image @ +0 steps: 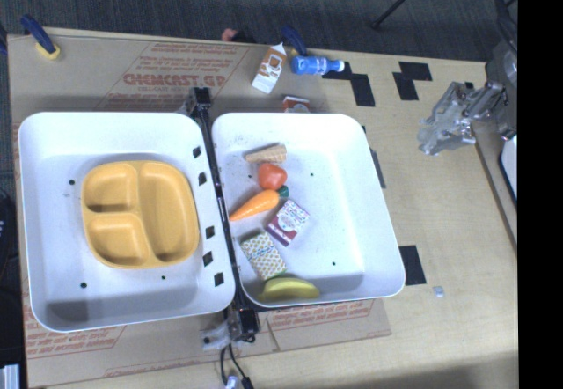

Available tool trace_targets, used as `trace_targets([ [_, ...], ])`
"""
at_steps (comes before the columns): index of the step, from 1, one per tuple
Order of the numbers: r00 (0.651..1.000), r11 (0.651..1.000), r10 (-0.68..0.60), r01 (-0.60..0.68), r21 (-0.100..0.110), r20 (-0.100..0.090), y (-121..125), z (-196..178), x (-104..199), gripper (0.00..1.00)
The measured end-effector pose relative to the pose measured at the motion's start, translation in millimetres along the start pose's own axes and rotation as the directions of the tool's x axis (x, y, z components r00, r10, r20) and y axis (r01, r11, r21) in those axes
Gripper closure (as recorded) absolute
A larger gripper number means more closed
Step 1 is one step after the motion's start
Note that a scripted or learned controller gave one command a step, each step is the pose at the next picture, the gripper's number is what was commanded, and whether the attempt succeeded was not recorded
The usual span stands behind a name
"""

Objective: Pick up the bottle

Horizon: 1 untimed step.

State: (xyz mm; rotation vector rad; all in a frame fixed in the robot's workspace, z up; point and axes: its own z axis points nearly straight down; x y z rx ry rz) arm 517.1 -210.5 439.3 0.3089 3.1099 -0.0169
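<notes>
The jaws of the metallic two-finger gripper cannot be told apart or together; the gripper is seen as a pale grey cluster at the right side of the bench, pointing down and to the left, with nothing visibly held in it. It hangs over bare bench top, well apart from both bins.

The small blue plastic bottle is found lying on its side on the brown cardboard sheet, outside the bins, near the far edge of the bench and just beyond the far rim of the right shallow white bin. Its long axis runs roughly left to right across the view, with a narrower end turned toward the right. A small white and brown carton lies just beside it on the left.

From the gripper, the bottle is placed to the left and farther back, near enough for a short reach over open bench with no bin wall to cross. Since the bottle lies crosswise, a closing line across its narrow width is judged to be needed.

Inside the right bin a toy carrot, a red toy tomato and a yellow toy banana are seen. A yellow divided plastic tray sits in the left shallow white bin.
</notes>
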Motion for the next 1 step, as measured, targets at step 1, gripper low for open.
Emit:
trace_targets([
  [1,1.000,1.000,-0.001,0.001,0.002,0.004,0.2,-11.2,-1.0,1.00],
])
